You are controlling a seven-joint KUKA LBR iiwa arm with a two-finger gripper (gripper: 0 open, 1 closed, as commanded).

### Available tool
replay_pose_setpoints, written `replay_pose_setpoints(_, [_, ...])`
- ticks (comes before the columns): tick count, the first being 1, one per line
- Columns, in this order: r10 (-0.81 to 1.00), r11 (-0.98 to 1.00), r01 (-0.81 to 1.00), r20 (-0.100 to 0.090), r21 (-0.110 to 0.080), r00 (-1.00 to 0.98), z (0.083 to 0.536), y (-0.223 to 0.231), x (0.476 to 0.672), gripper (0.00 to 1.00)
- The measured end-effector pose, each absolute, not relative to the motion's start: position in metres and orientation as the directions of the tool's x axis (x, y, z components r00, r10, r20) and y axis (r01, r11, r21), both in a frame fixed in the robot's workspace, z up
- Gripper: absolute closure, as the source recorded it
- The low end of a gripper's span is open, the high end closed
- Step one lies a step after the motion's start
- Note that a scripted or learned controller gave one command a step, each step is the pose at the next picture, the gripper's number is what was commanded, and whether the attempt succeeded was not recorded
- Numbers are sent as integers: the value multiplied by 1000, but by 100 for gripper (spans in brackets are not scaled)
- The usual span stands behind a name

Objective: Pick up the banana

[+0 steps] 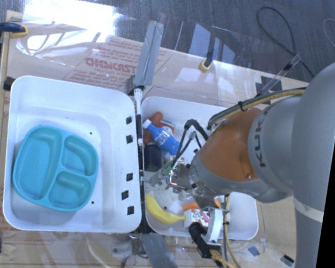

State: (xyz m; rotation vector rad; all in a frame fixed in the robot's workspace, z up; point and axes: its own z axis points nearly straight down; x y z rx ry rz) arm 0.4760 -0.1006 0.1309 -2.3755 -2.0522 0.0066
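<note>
Arm [315, 154] looms over right bin [248, 222]; jaw state cannot be told. Banana [161, 211] wedged against bin wall; a slip could be caused there.

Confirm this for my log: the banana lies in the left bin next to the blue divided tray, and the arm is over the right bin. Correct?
Not quite. The camera view shows the banana in the right bin, near its front edge under the arm. The blue divided tray sits in the left bin.

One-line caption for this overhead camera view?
Arm reaches over the right bin near the banana; blue tray sits in the left bin.
</note>
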Motion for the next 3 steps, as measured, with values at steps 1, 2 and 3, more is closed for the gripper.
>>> replay_pose_setpoints(1, [998, 51, 998, -28, 35, -50, 109, -118, 485, 0])
replay_pose_setpoints(2, [949, 314, 948, -59, 52, -311, 110, -119, 493, 0])
replay_pose_setpoints(3, [982, 186, 982, -44, 40, -184, 106, -120, 486, 0])
